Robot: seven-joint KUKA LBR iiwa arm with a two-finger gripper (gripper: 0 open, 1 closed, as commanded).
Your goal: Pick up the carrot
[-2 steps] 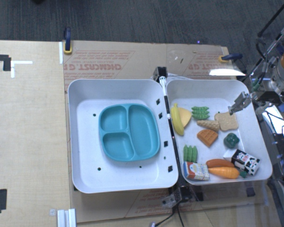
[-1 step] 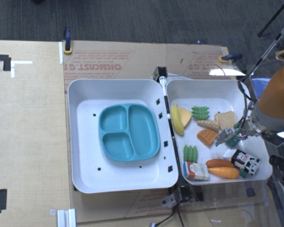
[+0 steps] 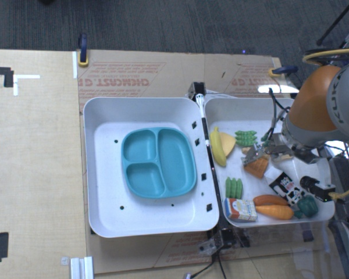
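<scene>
The carrot (image 3: 274, 212) is orange with a dark green top and lies flat along the front wall of the right bin (image 3: 244, 112). Just behind it, touching or nearly so, lies a reddish-brown sausage (image 3: 270, 200). My gripper (image 3: 255, 155) hangs near the middle of the right bin, right over a brown bread-like piece (image 3: 257, 168). It is well behind and to the left of the carrot. The grey arm with its orange band (image 3: 314, 106) comes in from the right.
In the right bin are also a banana (image 3: 218, 149), green pea pods (image 3: 245, 137), green beans (image 3: 234, 187), a small carton (image 3: 241, 210) and a black-and-white item (image 3: 284, 186). The left bin (image 3: 99, 173) bears a blue divided plate (image 3: 159, 162).
</scene>
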